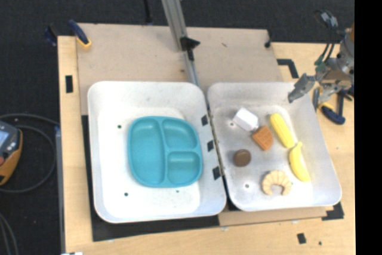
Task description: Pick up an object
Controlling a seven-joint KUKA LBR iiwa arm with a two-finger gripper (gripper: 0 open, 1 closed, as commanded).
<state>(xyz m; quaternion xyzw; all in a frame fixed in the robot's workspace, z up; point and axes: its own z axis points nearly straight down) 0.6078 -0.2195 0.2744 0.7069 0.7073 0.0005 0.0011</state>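
Note:
The right bin (316,191) holds several small items: a white block (245,119), an orange square piece (262,138), a yellow corn cob (282,130), a yellow banana (298,163), a brown round piece (242,157) and a tan croissant-shaped piece (277,182). My gripper (311,94) hangs over the bin's far right corner, above and to the right of the corn. It is open with nothing between its fingers. One grey finger (298,89) points left toward the bin.
The left bin (107,188) carries a teal divided plate (165,150). A metal post (170,0) rises behind the bins. Blue and yellow clamps sit at the bench's back left (79,34) and by the right bin's edge (332,111).

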